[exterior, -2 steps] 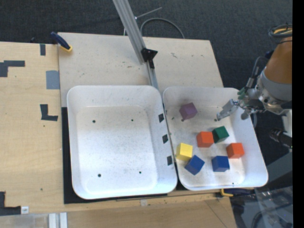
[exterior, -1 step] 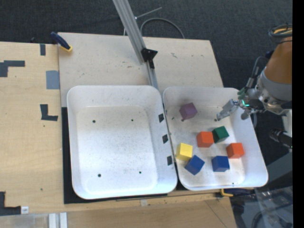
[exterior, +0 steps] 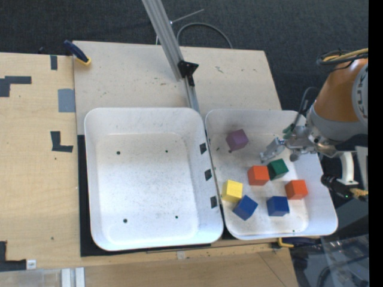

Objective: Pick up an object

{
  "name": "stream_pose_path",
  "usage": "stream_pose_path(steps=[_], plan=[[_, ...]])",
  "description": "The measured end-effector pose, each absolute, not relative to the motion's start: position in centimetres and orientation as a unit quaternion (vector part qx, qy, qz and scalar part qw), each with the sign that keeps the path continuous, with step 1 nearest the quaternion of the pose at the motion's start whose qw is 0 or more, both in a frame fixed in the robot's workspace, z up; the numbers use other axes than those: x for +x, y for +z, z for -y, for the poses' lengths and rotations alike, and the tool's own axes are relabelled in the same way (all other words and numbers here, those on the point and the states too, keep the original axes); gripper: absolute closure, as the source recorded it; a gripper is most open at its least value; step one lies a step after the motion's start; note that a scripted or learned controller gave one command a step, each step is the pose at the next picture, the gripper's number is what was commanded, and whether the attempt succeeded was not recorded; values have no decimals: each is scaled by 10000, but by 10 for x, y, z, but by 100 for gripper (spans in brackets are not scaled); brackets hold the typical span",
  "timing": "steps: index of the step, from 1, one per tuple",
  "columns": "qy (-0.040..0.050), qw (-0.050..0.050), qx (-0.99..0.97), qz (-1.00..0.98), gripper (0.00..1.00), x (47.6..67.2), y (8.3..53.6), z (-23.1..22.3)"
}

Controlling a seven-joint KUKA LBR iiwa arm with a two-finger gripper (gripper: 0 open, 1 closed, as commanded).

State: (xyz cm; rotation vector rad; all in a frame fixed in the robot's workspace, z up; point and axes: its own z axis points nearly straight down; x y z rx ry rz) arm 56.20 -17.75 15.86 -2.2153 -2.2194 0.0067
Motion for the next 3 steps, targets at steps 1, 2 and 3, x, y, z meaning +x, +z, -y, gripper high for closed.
stream_pose_path(steps=[1, 2, 3], plan=[[17, 15, -7067, 7076, 0, 562, 95, 176], [7, -1, -7067, 7075, 0, 562, 92, 176], [7, 6, -7065, 7077, 100, 561, 102, 176]])
